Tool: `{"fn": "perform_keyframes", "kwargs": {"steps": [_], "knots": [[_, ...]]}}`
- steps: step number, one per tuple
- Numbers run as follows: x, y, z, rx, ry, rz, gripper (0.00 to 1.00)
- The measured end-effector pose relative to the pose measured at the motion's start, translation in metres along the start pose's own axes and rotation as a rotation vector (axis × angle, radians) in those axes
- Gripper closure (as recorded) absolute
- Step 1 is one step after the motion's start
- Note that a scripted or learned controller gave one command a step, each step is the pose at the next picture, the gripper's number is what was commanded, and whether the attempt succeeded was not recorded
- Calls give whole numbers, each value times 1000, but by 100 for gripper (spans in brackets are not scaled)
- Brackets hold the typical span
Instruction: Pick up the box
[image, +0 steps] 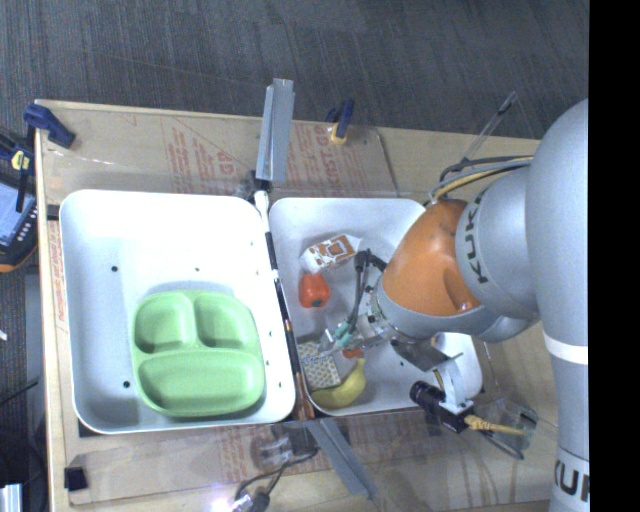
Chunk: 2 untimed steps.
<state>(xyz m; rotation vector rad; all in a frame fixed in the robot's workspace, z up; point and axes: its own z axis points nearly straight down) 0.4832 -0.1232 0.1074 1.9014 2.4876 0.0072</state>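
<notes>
Bench (150, 150) of pale board underneath, two white bins side by side on it. Grey KUKA arm (520, 250) in from the right, huge, orange band (425, 265) bulging over the right bin (390, 210) and covering much of its floor. Left bin (90, 230) across the divide, carrying a green sectioned tray (198, 352) at its near end, two small compartments far, one long compartment near. Gripper (345, 335) down low in the right bin, near its left wall, wires and small coloured parts bunched around the tip; fingers lost in that clutter, so spread or closed cannot be told, and nothing seen between them. Box (331, 252), the target, small, white and orange, lying at a tilt toward the far left of the right bin, apart from the gripper and on the far side of it. Banana (343, 387) at the near edge of the same bin, just below the gripper. Patterned packet (319, 367) touching the banana on its left. Red-orange fruit, perhaps a pepper (314, 290), between box and packet, close to the left wall.
</notes>
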Motion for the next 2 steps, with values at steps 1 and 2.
{"fn": "perform_keyframes", "kwargs": {"steps": [1, 2], "knots": [[2, 1, 1, 0, 3, -4, 0], [2, 2, -9, 1, 3, -8, 100]]}}
